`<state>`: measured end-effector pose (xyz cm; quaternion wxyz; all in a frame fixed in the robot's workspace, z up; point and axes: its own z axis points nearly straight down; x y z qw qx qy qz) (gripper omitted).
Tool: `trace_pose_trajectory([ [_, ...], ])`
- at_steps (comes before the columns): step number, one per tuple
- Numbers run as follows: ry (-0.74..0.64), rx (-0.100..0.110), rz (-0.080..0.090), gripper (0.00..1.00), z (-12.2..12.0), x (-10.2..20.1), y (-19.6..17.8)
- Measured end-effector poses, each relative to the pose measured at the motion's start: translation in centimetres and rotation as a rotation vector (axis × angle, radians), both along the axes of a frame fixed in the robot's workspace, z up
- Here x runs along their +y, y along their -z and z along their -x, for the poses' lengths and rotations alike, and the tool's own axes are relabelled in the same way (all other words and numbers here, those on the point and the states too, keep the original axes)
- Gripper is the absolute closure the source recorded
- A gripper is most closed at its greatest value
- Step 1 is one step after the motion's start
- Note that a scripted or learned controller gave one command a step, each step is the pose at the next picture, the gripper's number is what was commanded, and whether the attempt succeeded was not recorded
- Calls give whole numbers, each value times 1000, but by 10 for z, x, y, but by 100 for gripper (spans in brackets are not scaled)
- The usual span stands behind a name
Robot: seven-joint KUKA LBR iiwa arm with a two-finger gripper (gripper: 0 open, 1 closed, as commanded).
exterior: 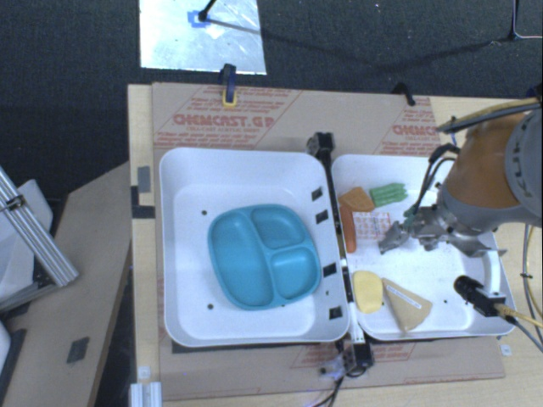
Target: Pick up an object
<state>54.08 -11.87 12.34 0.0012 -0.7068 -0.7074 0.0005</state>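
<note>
Sitting in the left bin [182, 253] at frame centre is a blue divided plate [261, 255]. In the right bin [441, 316] lie an orange piece [357, 199], a green piece [388, 194], a yellow piece [368, 291] and a tan wedge [408, 305]. The pincer [392, 240] hovers above the bin's middle; whether it is released or clenched I cannot tell.

A blue divided tray [261, 254] is filling the left bin's [182, 312] middle, leaving open floor around its rim. In the right bin [441, 327], items are crowding nine o'clock; the centre is lying bare.
</note>
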Motion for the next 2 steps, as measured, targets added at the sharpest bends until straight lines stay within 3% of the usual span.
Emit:
trace_pose_trajectory([
  [1, 0, -5, 2, 100, -1, -1, -13],
  [2, -1, -10, 3, 100, -4, -10, -72],
])
